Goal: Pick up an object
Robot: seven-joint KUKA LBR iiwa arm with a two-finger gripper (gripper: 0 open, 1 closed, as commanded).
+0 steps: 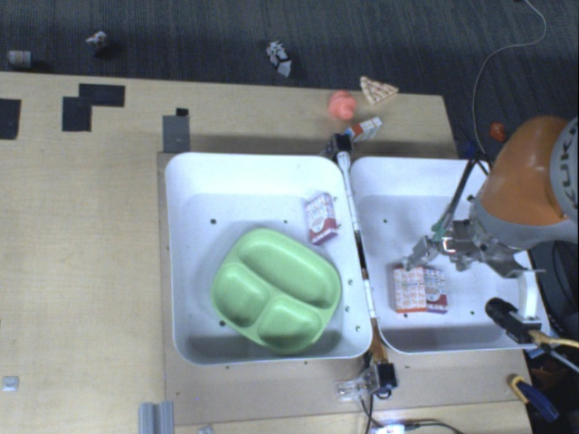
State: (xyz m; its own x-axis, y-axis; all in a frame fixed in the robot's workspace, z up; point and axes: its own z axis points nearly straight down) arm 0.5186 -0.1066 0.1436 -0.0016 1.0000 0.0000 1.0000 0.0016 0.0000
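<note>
The gripper hangs in the right bin just above a flat red-and-white packet; its tips blur together, so I cannot tell its state. The arm's orange band is cut off at the right edge.

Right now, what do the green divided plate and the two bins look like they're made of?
The green divided plate looks like moulded plastic: one even colour, rounded compartments, soft matte sheen. The left bin and right bin look like smooth white plastic, possibly coated metal: thin rounded walls, faint gloss.
</note>
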